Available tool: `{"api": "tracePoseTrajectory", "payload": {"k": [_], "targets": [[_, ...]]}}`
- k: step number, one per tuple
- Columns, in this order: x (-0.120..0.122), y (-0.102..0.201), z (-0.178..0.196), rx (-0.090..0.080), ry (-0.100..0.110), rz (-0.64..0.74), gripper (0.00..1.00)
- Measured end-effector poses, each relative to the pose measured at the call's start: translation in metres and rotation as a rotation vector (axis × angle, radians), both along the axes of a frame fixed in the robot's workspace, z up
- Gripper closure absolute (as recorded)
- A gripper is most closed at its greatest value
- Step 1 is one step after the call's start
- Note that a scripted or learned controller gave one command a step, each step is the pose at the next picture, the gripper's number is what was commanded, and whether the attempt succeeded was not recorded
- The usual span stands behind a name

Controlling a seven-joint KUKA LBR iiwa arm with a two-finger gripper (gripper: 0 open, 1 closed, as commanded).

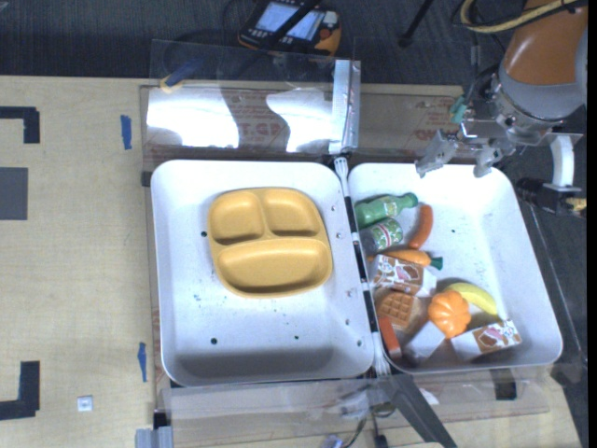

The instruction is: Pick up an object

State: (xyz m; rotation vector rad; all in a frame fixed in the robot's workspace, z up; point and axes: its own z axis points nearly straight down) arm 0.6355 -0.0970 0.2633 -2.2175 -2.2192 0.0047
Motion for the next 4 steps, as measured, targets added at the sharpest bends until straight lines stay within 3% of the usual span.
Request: {"api": "tracePoseTrajectory", "payload": {"k": [1, 2, 3, 4], "targets": [[-0.023, 0.005, -0.136, -0.001, -0.023, 0.07, 0.0], [-0.012, -0.01, -0.149, 0.001, -0.041, 0.061, 0.0], [-0.011, -0.05, -0.178, -0.002, -0.007, 0.006, 0.0], [-0.01, -0.05, -0.168, -0.004, -0.01, 0.005, 1.0]]}}
